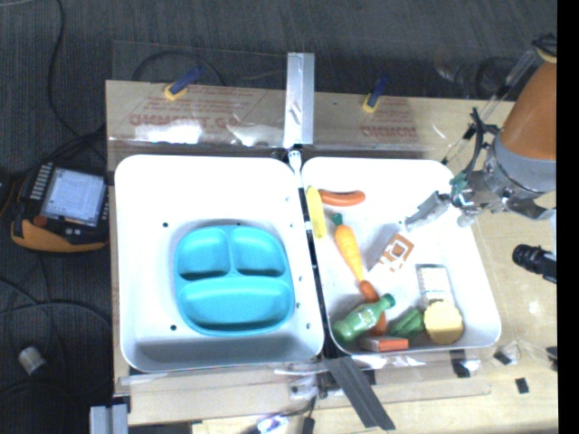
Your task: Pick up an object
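- Hovering over the right bin (470, 269) near its top right corner, the gripper (432, 210) looks empty; fingers too blurry, can't tell.
- Toy carrot (349, 250) lies mid-bin, well apart.
- Blue tray (235, 278) fills the left bin (145, 233).

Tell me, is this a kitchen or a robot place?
Probably a robot lab, not a kitchen. A grey robot arm reaches over two white bins; one holds toy food like a carrot, and cables trail across the carpet.

Bright, even light — slightly soft
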Controlling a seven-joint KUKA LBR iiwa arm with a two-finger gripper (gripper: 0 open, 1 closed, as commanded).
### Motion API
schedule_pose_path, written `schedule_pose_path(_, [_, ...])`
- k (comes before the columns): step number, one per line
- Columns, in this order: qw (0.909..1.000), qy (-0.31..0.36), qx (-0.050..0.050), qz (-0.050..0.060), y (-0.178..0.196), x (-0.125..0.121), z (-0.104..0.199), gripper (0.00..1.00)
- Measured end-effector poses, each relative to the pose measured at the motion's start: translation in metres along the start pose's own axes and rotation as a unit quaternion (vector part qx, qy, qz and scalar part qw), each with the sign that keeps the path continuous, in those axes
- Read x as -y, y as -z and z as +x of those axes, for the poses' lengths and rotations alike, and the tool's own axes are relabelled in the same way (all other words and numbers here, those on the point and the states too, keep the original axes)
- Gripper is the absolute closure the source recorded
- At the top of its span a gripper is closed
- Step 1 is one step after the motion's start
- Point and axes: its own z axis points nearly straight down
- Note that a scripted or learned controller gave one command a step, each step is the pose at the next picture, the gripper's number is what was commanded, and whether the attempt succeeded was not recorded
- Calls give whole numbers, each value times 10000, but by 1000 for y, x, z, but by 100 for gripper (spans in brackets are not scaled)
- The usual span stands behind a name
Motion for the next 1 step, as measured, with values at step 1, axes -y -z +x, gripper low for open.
schedule_pose_path(1, [9964, -846, -9, 8, -145, -6, 11, 0])
